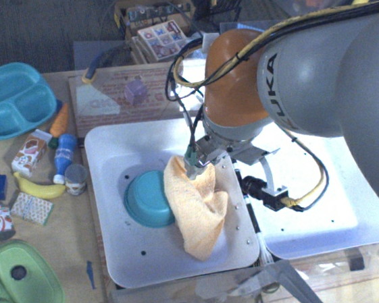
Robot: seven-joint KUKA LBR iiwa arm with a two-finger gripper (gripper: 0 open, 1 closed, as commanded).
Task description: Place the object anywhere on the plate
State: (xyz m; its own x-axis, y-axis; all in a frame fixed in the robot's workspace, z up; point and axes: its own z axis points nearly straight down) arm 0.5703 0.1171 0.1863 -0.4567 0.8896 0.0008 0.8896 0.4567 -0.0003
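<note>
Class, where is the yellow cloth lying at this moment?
The yellow cloth lies in the left white bin, its left edge overlapping the blue plate, with the gripper at its top.

Robotics laboratory: a cabled industrial arm (316,65) works over two white bins (108,156) on a counter (111,88), with toy test objects (39,171) scattered at left.

We see two bins side by side; in the left bin (120,257) a plate (147,198) lies left of a cloth (197,207), the two touching.
</note>
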